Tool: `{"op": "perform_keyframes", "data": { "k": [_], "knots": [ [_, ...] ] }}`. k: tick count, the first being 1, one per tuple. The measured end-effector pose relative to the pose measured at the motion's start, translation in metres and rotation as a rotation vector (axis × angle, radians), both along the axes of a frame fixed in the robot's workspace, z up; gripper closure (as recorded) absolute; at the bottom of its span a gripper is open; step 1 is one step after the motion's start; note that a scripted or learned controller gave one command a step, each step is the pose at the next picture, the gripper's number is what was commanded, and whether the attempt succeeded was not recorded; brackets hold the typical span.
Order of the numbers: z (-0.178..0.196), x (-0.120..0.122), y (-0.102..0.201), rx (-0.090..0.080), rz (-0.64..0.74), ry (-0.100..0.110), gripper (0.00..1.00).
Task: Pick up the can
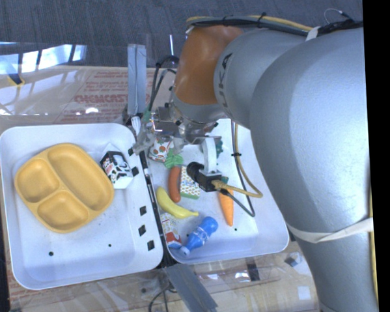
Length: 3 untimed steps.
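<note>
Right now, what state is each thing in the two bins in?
yellow divided plate: flat in left bin, compartments bare
black-and-white carton: tipped against plate's edge
can: in right bin, under the wrist
banana: lying flat
blue bottle: on its side
carrot: lying flat

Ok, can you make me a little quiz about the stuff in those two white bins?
1. True or false: the yellow plate lies in the bin on the picture's left.
2. What lies just below the banana in the picture? A) a blue bottle B) a spoon C) a shoe
3. Fill in: the plate has ___ compartments.

Key: 1 true; 2 A; 3 three.
</note>
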<state>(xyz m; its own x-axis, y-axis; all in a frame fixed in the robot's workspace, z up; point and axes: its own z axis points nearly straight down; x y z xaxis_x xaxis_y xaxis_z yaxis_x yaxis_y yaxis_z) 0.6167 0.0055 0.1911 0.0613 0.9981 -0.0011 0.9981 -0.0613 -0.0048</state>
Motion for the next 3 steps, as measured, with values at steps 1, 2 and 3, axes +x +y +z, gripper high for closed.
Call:
{"op": "perform_keyframes", "data": {
  "k": [1,2,3],
  "knots": [
    [0.000,0.025,-0.044,0.000,0.025,-0.003,0.00],
    [0.000,0.010,0.017,0.001,0.063,0.000,0.00],
    [0.000,0.002,-0.002,0.002,0.184,0.002,0.00]
  ]
}}
